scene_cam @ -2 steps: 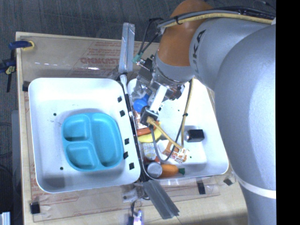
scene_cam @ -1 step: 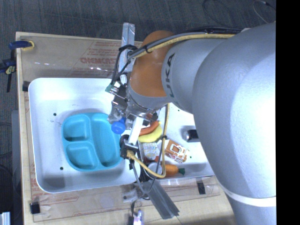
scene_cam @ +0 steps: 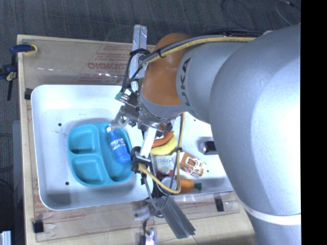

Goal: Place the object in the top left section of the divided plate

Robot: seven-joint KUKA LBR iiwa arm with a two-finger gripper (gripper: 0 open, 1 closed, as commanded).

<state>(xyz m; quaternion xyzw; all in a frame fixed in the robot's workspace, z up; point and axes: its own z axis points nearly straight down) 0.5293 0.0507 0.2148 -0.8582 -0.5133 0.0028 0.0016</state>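
Divided plate (scene_cam: 92, 157): bright blue plastic, rounded corners, lying flat in left white bin, toward its lower right. Two smaller sections on left side, one longer section along right side. Bottle (scene_cam: 118, 146): small, blue, white cap at upper end, pale label band mid-body. Lying on its side, tilted slightly, in plate's long right section, cap pointing to upper left.

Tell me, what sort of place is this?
Probably a robot test bench in a lab: a large grey arm reaches over shallow white bins holding a blue divided plate, a small blue bottle and toy food.
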